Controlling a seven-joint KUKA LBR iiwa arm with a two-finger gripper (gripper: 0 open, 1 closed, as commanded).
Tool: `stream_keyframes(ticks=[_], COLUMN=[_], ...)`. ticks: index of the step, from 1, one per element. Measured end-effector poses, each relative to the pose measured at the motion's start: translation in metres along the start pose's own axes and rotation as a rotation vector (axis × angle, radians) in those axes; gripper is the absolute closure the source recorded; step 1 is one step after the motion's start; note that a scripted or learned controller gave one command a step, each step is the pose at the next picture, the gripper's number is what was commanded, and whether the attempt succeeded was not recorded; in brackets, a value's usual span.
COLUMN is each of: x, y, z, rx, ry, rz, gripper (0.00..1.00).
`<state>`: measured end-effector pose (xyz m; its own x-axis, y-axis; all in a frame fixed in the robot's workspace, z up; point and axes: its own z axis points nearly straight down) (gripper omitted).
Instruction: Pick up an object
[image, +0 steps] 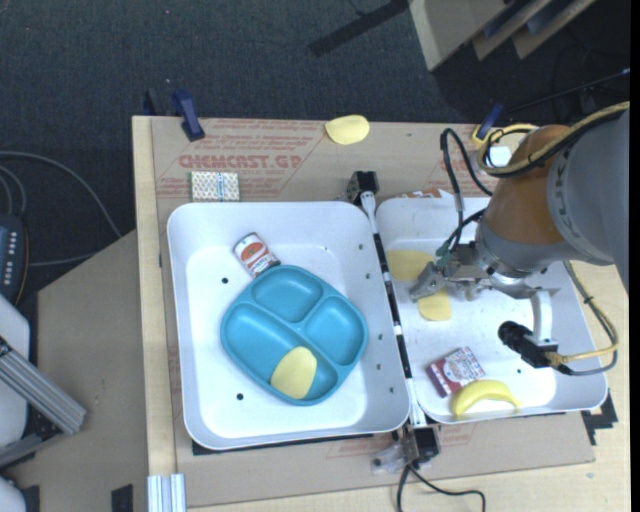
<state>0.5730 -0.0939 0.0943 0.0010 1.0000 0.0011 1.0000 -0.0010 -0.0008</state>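
overhead, grey arm with orange band (560, 210) reaching in from the right over the right bin (590, 385). left bin (190, 300) bearing a blue divided tray (290, 330), a yellow piece (294, 373) in its near compartment, a small can (255, 254) just beyond its far-left edge. in the right bin, a yellow banana (484, 398) at the near edge, a red packet (455, 370) just beyond it. gripper (432, 283) low at that bin's left side, touching a yellow lump (435, 307); grip state impossible to tell.
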Motion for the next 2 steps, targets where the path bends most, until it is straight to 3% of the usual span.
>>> stream_keyframes(ticks=[1,2], x=[-0.023,-0.001], y=[0.049,0.016], z=[0.009,0.01], rx=[-0.002,0.001], ry=[-0.002,0.0], rz=[-0.002,-0.001], gripper=[0.0,0.0])
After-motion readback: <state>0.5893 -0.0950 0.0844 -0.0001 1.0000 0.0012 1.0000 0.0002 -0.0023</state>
